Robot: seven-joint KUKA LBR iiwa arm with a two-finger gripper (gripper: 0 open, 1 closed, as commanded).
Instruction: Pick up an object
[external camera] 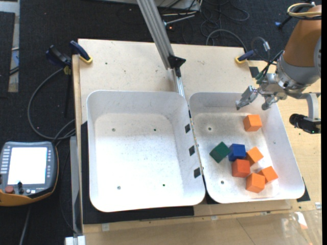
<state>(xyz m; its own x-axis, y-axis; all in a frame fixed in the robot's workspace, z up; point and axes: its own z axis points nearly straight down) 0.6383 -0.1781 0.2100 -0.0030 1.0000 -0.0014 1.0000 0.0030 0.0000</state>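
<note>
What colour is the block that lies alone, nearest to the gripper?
Orange. The lone block shows best in the camera view, below the gripper.

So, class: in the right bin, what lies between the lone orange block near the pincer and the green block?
In the camera view, bare white bin floor separates the lone orange block from the green block.

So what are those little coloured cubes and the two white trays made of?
The cubes, like the lone orange cube and the green cube, look like painted wood or foam: flat matte colour, crisp edges, no shine. Which one, I can't tell. The right bin and left bin look like thin moulded plastic: smooth, rounded corners, speckled with dirt.
</note>
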